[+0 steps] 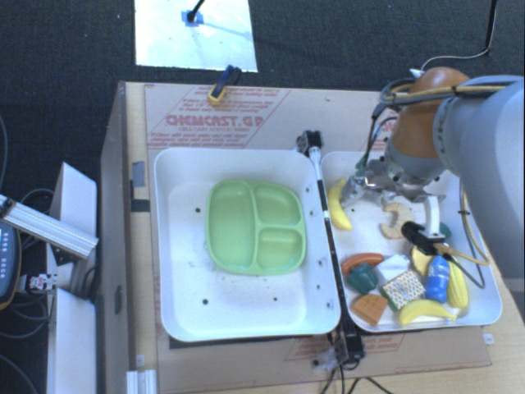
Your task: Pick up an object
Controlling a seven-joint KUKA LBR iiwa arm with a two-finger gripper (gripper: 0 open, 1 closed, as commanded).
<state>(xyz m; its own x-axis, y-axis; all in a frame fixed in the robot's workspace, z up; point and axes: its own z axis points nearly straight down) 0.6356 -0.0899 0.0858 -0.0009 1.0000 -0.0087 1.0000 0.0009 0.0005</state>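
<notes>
**Hand low over the right bin, near a yellow plastic banana**

The grey arm with its orange band [418, 117] reached in from the right, and its hand [373, 183] sat low in the right-hand shallow white bin [492, 302], near the bin's upper left; whether the hand was spread or pressed together could not be told, since the wrist hid that part; nothing could be seen pinched. The likeliest target was the yellow plastic toy banana [338, 206], just beside the hand, lying close against the divider between the bins; its long axis ran roughly from the far side to the near side of the bin, curving slightly, with one tip towards the far wall. To do the step well, the hand should probably close across the banana's narrow width, at right angles to that axis, near its middle; the nearby wall left little room on one side, so a centred, straight descent seemed wise. The left white bin [176, 302] held a green divided plastic tray [254, 224], well apart; other toy foods [402, 290] clustered at the right bin's near end.
</notes>
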